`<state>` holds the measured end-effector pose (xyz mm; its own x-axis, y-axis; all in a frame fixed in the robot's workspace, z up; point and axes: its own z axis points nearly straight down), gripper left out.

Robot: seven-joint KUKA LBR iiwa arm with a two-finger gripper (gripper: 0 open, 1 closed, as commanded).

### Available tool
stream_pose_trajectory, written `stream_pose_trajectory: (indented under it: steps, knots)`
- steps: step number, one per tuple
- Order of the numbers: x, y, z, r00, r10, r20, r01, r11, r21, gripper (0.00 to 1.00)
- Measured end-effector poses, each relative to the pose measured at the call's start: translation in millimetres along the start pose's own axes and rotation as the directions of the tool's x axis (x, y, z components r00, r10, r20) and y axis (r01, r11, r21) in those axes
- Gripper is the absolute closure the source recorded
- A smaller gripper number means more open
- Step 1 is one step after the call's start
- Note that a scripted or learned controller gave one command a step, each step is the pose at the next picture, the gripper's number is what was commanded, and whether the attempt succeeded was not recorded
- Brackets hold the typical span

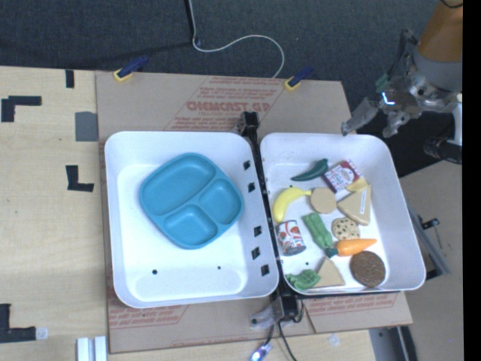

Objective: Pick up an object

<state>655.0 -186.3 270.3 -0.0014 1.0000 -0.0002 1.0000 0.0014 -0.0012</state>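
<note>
Right bin: banana steeply diagonal

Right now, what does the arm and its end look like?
Top right: an orange band above a grey metal wrist. The gripper is grey with two slim dark fingers, and a small bluish-white light glows on its body.

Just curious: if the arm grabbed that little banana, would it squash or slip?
The banana looks like smooth, glossy toy plastic, so probably stiff and light rather than squashy. Its curved, tapered shape might slide out of a pinch. Packed beside the can, it would likely nudge its neighbours when lifted.
</note>
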Motion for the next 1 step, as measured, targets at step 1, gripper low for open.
stream_pose_trajectory:
  steps: [1]
  knots:
    - [20.4, -33.3, -44.4, 1.0, -0.001, -0.001, 0.001, 1.0, -0.002, 0.0]
